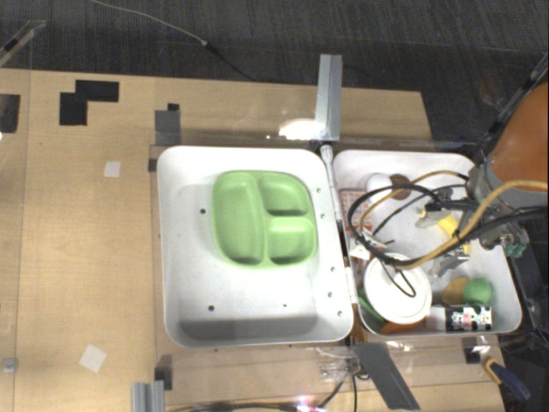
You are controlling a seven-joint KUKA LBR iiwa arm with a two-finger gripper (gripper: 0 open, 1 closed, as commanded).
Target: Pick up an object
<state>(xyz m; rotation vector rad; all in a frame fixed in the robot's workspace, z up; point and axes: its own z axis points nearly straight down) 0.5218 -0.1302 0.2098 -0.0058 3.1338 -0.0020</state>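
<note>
The right bin (347, 166) holds several small things. A white round bowl (393, 297) with an orange and green edge lies at its near left. At the near right a green ball (479, 292) sits above a small black-and-white labelled item (468, 318). A small white object (377, 183) rests near the far wall. My arm comes in from the right, with its orange band (525, 144) over the bin's right edge. The gripper (442, 221) hangs low over the middle of this bin, wrapped in black and yellow cables (386, 209). A yellow piece (447, 226) shows right at it.
In the left bin (171, 256) lies a green divided plate (262, 217), a little toward the far side. A grey metal post (329, 97) stands behind the wall where the two bins meet. Bare wooden bench (77, 230) stretches away to the left.
</note>
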